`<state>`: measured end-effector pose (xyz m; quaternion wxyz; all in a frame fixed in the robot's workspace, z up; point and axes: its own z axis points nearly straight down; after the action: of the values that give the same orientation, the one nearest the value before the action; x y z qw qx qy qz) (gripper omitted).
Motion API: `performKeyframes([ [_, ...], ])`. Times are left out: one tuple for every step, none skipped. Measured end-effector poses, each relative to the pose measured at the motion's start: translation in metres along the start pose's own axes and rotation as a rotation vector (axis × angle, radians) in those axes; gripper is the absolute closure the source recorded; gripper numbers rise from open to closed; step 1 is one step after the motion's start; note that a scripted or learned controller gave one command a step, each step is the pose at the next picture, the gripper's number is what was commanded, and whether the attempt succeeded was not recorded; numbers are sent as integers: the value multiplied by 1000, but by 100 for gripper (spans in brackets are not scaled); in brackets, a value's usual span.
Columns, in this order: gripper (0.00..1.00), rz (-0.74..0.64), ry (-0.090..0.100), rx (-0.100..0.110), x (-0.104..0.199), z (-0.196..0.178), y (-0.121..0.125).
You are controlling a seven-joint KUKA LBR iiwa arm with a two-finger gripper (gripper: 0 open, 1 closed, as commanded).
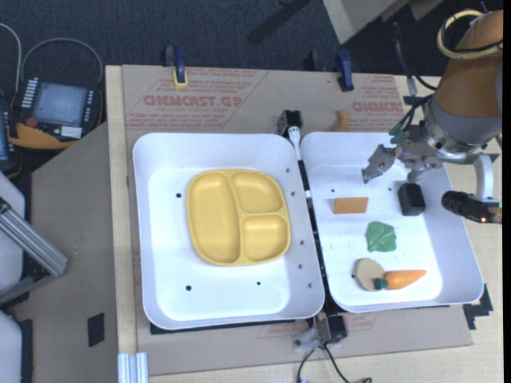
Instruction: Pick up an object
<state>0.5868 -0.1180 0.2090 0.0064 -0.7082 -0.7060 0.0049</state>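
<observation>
The right bin holds a flat orange-brown rectangle, a green leafy piece, a tan round piece and an orange carrot lying against that piece. My gripper hangs over the upper part of this bin, reaching in from the right. It is open, one finger grey and one black, with nothing between them. The rectangle lies just left of and below the fingertips, apart from them.
A yellow divided plate lies in the left bin. A black ridge separates the two bins. Blue clamps grip the bench's far edge. A black part on the arm juts over the right bin's right side.
</observation>
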Motion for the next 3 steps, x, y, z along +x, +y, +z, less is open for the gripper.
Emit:
performKeyframes([
  [0, -3, -2, -15, 0, -8, 3],
  [0, -3, 0, -8, 9, 43, -3],
  [0, -2, 0, -8, 9, 86, -7],
])
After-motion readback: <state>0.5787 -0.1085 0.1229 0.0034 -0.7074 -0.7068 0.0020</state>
